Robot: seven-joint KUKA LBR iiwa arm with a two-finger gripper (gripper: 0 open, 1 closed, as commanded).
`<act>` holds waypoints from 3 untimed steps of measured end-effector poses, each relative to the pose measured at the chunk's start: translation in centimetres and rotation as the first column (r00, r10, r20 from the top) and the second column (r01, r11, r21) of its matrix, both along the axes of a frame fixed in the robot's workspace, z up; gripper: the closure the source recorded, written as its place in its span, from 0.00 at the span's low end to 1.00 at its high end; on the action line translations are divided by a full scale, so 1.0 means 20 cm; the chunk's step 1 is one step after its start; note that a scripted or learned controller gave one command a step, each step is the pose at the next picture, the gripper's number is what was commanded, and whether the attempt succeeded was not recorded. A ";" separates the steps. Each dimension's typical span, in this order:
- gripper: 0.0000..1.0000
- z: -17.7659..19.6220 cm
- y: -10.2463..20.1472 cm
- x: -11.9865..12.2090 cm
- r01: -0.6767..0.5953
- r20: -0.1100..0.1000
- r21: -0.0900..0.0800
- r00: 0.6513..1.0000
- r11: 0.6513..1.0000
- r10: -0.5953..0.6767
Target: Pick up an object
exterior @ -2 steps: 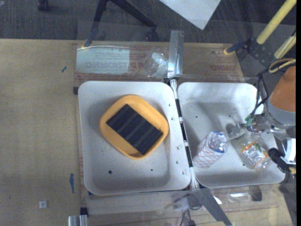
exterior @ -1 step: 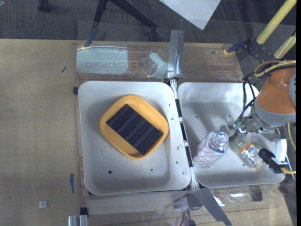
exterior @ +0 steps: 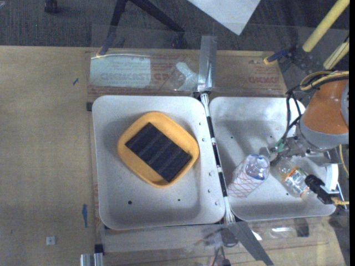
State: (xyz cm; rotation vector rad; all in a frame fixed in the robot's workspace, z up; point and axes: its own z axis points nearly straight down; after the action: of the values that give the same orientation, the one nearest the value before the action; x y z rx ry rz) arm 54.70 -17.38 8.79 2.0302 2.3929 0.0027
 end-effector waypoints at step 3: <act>0.00 0.02 0.27 0.29 -0.410 0.000 -0.002 0.912 0.912 0.410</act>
State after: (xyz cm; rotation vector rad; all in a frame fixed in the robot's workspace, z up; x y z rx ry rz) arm 60.53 -11.93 9.11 1.4828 2.7645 0.0021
